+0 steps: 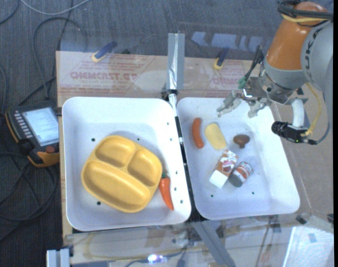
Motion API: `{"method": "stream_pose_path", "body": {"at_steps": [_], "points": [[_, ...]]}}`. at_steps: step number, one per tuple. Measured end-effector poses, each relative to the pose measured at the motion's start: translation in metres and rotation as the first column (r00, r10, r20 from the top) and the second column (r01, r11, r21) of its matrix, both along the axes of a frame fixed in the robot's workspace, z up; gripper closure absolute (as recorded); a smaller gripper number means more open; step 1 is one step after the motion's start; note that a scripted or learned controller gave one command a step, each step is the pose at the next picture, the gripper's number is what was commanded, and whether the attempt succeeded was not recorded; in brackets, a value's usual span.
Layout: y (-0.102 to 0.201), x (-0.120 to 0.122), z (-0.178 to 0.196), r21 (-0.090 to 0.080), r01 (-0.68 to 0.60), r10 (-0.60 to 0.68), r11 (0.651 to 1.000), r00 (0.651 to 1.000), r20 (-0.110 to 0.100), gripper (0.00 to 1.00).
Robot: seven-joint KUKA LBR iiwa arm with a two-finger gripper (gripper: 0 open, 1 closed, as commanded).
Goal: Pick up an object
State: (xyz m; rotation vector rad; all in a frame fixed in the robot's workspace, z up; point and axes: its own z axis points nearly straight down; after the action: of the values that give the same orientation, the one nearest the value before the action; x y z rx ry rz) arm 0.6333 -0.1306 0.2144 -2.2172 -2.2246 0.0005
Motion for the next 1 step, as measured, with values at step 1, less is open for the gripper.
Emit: {"method": "stream_pose_path", "body": {"at_steps": [1], "points": [[-0.0178, -0.0579, -0.1238, -0.005, -0.262, 0.262, 0.965, 0.965, 0.012, 0.0]]}}
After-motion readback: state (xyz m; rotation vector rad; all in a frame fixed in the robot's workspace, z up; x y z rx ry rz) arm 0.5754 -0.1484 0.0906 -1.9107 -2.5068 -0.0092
